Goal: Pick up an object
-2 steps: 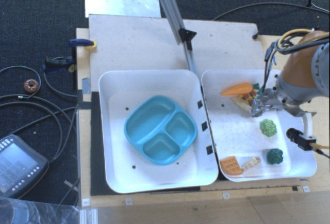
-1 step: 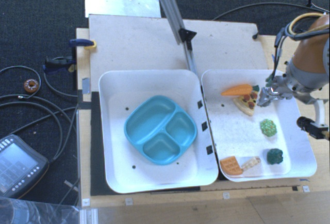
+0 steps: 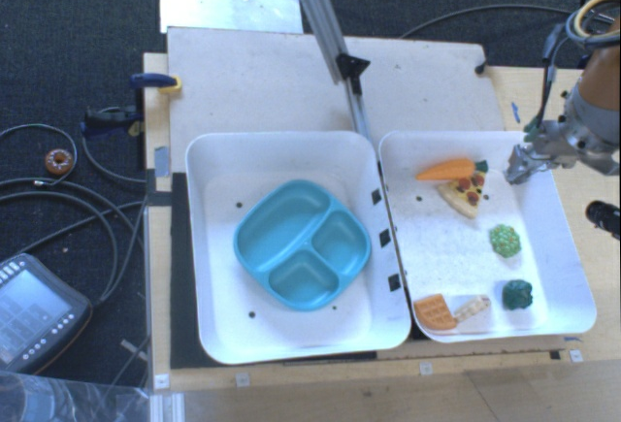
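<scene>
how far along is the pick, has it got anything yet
Nothing looks picked yet: the carrot, pizza slice and other toys lie in the right bin. The gripper hangs at that bin's upper right edge, beside the carrot. Descent, grasp and lift all remain.

Legible text: none found.
No words, brands, numbers or signs can be read anywhere. The handheld pendant [image 3: 37, 311] at the lower left of the frame carries a screen, but its contents are too blurred and small to be made out. Small dark tabs on the bin rims [image 3: 380, 238] at centre bear no readable marks.
</scene>
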